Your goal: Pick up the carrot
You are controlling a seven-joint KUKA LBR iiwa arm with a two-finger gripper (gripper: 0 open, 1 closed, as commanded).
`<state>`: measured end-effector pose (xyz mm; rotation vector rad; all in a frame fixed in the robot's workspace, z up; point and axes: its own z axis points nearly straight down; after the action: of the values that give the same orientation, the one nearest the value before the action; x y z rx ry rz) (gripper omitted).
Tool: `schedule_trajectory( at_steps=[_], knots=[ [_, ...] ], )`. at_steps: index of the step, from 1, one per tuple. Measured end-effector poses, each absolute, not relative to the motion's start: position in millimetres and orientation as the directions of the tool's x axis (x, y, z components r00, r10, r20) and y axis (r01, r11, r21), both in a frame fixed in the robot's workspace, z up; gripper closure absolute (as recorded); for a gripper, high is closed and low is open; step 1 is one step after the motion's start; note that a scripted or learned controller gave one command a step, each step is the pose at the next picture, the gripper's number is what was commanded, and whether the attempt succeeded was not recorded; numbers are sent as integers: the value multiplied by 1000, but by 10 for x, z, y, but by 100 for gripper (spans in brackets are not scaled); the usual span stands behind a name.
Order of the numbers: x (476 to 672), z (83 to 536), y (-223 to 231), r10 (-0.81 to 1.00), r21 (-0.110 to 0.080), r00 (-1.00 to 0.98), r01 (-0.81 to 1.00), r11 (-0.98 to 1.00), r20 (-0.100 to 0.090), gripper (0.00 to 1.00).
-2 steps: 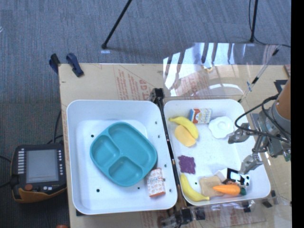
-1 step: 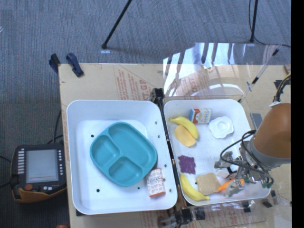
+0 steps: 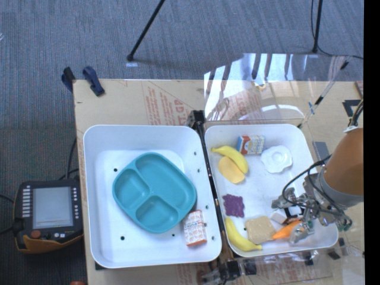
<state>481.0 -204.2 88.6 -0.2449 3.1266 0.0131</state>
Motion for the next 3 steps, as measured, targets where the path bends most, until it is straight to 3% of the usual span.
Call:
schedule_trajectory(
  at_steps=[1,3],
  knots=[
    [4841,878,-2083,-554,1,-832,-554,832,-4,0],
    [4809,873,-2077,-962,-2,-275,-962,275,-6,0]
  ],
)
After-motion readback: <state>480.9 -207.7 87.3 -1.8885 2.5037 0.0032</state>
